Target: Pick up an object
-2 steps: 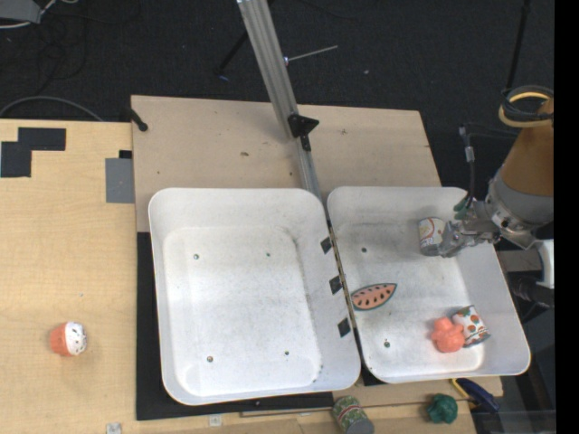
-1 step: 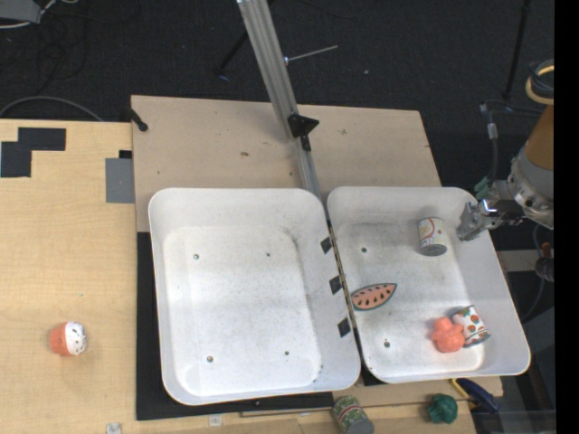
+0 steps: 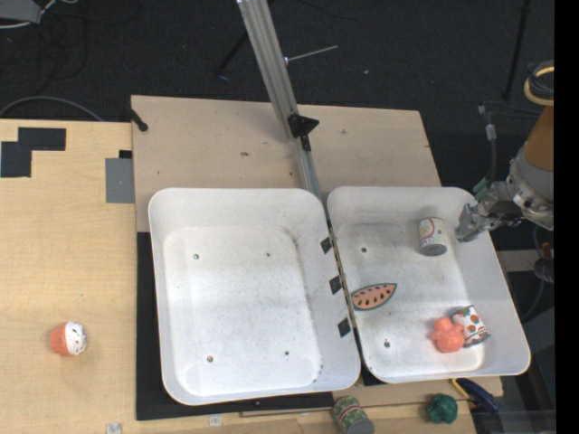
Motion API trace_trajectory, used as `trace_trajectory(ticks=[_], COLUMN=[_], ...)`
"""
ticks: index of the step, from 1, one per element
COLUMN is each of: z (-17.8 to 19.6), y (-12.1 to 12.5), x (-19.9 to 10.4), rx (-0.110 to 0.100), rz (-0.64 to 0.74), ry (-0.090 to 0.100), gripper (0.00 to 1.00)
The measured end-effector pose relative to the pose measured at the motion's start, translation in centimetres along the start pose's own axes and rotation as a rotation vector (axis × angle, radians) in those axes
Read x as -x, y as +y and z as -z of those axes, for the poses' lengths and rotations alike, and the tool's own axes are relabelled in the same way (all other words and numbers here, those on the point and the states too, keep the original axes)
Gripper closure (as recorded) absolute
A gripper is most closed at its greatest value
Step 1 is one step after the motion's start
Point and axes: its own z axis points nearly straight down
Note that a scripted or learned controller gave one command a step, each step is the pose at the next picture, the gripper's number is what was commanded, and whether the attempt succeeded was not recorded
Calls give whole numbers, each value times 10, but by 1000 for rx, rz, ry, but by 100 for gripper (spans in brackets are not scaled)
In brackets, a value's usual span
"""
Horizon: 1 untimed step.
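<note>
The right bin (image 3: 507, 283) holds a small can (image 3: 431, 235) lying near its far side, a watermelon-slice toy (image 3: 373, 296) by its left wall, and an orange lump (image 3: 446, 334) touching a red-and-white patterned piece (image 3: 471, 325) near the front right corner. My gripper (image 3: 474, 221) hangs at the right bin's right rim, to the right of the can and apart from it. Nothing shows between its fingers.
The left bin (image 3: 172, 215) sits beside the right one, joined by black clips. A metal rail (image 3: 271, 61) slants up from between the bins. An orange ball (image 3: 68, 339) lies on the wooden table at left. A can (image 3: 350, 413) and a green thing (image 3: 442, 409) lie in front of the bins.
</note>
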Motion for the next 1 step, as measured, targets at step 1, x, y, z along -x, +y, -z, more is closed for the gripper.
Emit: trace_trajectory(ticks=[1], z=[-2], y=[-4], x=[-57], rx=[-3], rz=[5], ry=[4], gripper=[100])
